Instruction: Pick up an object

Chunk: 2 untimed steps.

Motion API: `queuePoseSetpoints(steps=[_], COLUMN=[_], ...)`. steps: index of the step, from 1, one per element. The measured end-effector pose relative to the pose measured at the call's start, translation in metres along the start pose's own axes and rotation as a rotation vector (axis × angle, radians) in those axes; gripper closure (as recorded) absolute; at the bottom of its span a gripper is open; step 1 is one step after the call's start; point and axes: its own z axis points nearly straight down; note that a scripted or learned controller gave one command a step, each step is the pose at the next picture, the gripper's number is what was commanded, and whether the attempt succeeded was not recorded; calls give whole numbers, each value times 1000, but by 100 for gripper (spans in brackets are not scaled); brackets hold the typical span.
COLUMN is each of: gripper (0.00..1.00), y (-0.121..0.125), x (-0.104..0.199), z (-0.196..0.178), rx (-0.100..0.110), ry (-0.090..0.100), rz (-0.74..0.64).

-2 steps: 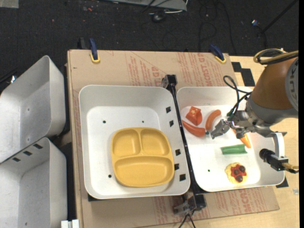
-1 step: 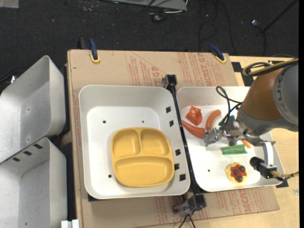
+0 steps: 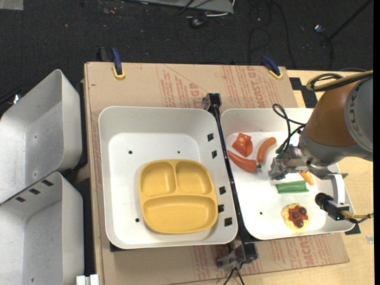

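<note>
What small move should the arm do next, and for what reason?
Probably lower the hand a little onto the green piece. The hand sits in the right bin just above that piece, with the orange sausage beside it and nothing visibly held.

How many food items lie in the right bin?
5 visible: a red piece near the back, two sausages beside it, a green piece under the pincer, and a small pizza at the front. An orange bit by the arm may be another.

right bin (image 3: 249, 119): far corner free | toys crowd tool (image 3: 281, 170), seemingly
</note>
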Motion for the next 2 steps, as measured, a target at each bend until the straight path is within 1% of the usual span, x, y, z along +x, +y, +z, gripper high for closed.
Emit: queuePoseSetpoints(steps=[1, 2], gripper=[100, 100], y=[-9, -1], x=[0, -2], z=[-56, -117], rx=[-4, -7], ry=[-1, -2], rz=[-1, -5])
